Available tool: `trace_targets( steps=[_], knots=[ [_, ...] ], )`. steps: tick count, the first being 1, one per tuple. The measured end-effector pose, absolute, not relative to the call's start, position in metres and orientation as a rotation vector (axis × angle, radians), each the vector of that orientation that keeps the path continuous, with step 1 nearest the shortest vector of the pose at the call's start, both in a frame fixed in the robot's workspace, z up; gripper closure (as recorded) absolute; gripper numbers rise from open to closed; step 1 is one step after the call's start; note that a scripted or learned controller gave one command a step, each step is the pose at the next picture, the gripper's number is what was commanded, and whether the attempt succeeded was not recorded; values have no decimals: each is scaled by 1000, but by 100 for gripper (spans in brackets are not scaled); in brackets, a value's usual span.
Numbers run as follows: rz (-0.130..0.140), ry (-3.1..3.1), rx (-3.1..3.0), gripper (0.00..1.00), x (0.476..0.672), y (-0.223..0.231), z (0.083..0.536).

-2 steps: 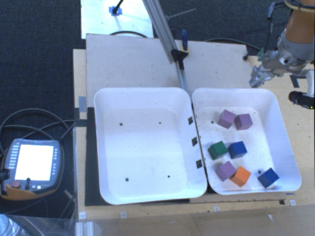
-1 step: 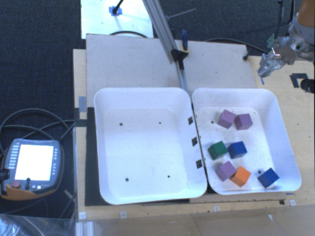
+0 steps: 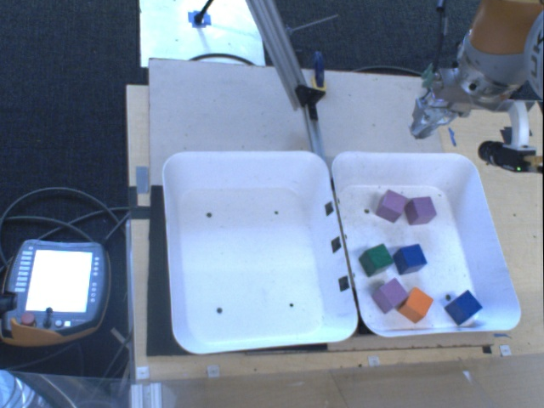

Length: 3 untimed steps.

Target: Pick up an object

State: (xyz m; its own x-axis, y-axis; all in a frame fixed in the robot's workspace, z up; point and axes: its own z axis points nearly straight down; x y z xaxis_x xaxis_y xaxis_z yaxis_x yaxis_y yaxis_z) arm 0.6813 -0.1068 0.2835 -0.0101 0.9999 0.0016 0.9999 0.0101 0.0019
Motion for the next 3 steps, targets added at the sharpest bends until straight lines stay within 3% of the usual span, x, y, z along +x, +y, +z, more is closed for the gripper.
trace_targets(
  steps=[2, 3],
  knots=[
    [4, 2233, 2210, 100, 670, 2, 272],
    [3, 2233, 2211, 100, 675, 46, 260]
  ],
)
